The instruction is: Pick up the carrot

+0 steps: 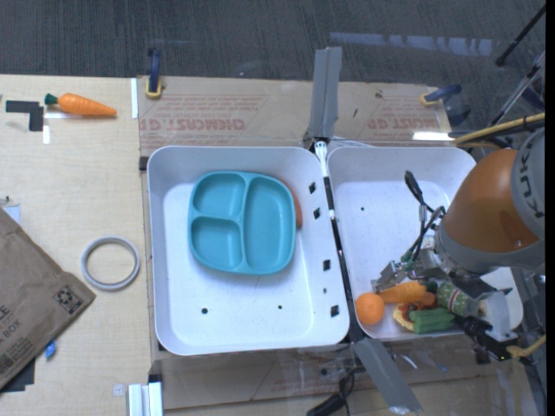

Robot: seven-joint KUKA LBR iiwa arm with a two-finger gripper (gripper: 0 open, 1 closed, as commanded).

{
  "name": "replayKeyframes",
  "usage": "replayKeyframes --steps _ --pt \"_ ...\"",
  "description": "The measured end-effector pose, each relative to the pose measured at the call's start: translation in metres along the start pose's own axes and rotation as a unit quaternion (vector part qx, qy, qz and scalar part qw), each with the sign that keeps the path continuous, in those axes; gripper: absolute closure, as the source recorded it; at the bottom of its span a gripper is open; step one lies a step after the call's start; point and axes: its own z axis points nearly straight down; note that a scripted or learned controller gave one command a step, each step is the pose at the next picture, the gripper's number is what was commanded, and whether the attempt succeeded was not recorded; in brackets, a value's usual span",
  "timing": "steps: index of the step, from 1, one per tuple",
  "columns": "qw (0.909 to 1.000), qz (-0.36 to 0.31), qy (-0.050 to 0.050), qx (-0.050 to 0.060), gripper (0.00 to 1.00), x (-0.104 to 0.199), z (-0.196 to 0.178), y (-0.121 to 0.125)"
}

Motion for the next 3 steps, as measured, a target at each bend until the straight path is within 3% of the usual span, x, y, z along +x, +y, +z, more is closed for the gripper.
replayKeyframes --steps 2,3 --pt "0.9933 -0.115 0.0 0.0 0.0 0.001 0.0 0.0" --pt "0.9766 -0.215 -0.001 -0.001 0.0 -0.081 -0.001 -0.008"
